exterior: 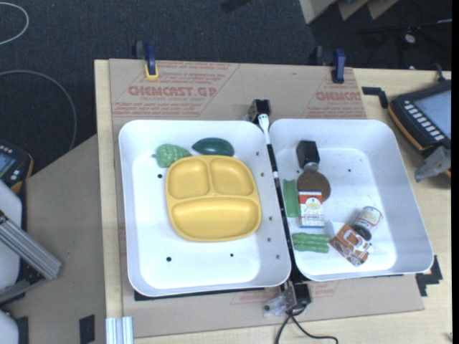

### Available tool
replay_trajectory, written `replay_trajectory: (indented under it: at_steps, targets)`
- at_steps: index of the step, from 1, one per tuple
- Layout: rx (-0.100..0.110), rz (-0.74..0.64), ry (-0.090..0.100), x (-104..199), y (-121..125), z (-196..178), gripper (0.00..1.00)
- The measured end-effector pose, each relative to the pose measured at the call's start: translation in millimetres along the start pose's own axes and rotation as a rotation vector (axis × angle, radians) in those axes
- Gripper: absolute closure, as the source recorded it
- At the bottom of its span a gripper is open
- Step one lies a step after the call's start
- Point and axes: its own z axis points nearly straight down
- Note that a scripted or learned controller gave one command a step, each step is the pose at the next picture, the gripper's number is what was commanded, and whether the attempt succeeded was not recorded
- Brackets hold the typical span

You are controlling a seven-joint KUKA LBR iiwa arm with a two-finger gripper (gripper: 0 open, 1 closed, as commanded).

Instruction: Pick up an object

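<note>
You cannot tell from this view whether the pincer is apart or together, and nothing lets you set the things against it, so take their places from the bins and from the right side, where the arm reaches in.

The right bin (401, 192), the one nearer the arm's side, carries the loose pieces you could pick. A small black block (308, 153) sits toward its far edge. Just in front of it lies a brown round disc (314, 185), which touches the top of a red and white carton (311, 211). A flat green strip (290, 198) runs along the bin's left wall, just beside the carton. A green pea pod (310, 243) lies close below the carton, near the front left corner. Toward the front right, a small tin (368, 216) lies tilted, touching a brown and white packet (350, 244).

The left bin (136, 213) holds a yellow divided plate (213, 196) near its middle. Behind the plate, touching its far rim, you see a light green knobbly piece (171, 155) and a dark green oval piece (213, 147) side by side.

Both bins rest on a printed board on the table (215, 84), held at the far edge by two blue clamps (150, 57).
</note>
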Motion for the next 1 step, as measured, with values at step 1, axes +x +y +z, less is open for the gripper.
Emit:
replay_trajectory:
  at_steps: [1]
  targets:
    - [-0.006,-0.001,-0.002,-10.2,2.2,-177.9,0.0]
